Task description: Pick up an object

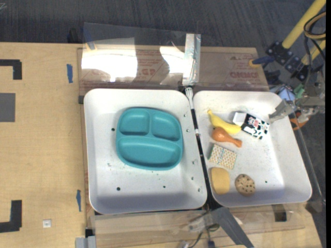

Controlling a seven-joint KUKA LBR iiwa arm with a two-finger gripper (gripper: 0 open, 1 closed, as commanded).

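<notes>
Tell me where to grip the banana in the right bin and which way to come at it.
Grip the banana across its narrow middle, coming straight down from above. It lies flat and slightly curved, running from upper left to lower right, so the fingers should close across that line. The orange toy lies close along its lower side and the black-and-white box sits near its right end, so the upper left half likely offers more room.

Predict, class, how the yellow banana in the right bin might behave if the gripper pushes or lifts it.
The banana is curved, so a push would probably swing it round rather than slide it straight. It touches the orange toy, which would likely get nudged too. Its smooth, shiny skin suggests light plastic that may slip between fingers.
</notes>
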